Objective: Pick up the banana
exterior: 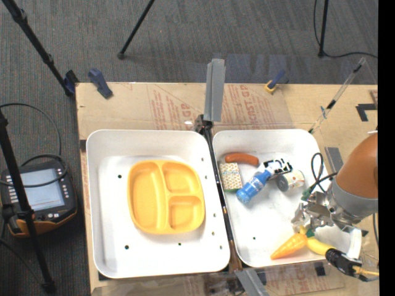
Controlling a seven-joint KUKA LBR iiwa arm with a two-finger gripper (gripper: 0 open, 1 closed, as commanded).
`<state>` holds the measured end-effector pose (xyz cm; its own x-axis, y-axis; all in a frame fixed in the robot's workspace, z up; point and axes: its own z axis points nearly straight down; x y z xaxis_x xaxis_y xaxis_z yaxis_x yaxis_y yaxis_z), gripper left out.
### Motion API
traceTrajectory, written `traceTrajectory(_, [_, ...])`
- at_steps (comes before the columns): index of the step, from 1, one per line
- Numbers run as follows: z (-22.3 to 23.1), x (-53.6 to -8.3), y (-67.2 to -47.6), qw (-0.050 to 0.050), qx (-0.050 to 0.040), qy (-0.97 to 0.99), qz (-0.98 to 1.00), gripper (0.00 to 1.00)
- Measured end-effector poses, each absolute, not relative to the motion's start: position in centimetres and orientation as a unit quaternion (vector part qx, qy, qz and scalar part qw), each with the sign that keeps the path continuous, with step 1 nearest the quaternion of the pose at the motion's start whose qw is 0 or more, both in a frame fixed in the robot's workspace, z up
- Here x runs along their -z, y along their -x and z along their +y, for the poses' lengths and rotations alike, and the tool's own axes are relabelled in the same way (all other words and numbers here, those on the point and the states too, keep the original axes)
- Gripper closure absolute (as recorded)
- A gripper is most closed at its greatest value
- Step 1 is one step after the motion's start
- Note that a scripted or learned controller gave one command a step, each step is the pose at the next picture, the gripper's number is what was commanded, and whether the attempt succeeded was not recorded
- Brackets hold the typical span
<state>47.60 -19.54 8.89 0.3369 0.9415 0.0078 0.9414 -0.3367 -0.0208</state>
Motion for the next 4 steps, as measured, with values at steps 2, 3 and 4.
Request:
traceTrajectory(2, [-19.6,-8.3,-47.6,0.012,0.0001,0.782,-0.623,0.00])
traceTrajectory(3, [-19.8,-8.9,-47.6,0.011,-0.0025,0.783,-0.622,1.00])
traceTrajectory(4, [-18.9,-19.3,-51.3,0.003,-0.0029,0.819,-0.573,1.00])
